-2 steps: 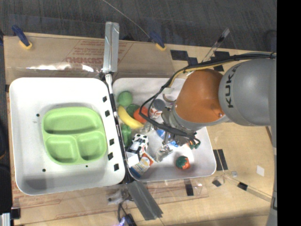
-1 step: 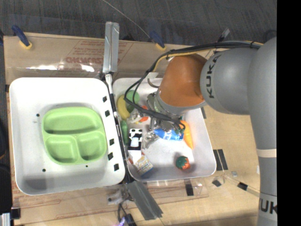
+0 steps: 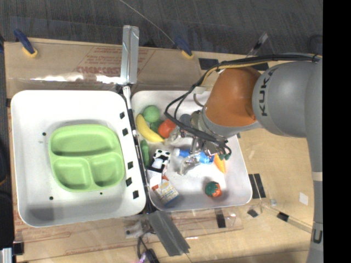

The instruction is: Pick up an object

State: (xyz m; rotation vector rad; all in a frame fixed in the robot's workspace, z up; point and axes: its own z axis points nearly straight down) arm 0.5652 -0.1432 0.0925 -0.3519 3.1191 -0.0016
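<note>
The end effector (image 3: 193,156) hangs low in the right bin (image 3: 241,193), over a blue-and-white item (image 3: 198,159); whether it grips is not something I can tell. Just left of it lies a black-and-white cube (image 3: 159,159), farther up-left a banana (image 3: 146,129), a green ball (image 3: 151,114) and a red object (image 3: 166,128). Beyond, the left bin (image 3: 27,147) carries a green divided tray (image 3: 86,157). Both bins sit on a cardboard-covered worktop (image 3: 274,147), dark carpet (image 3: 66,7) behind.
</note>
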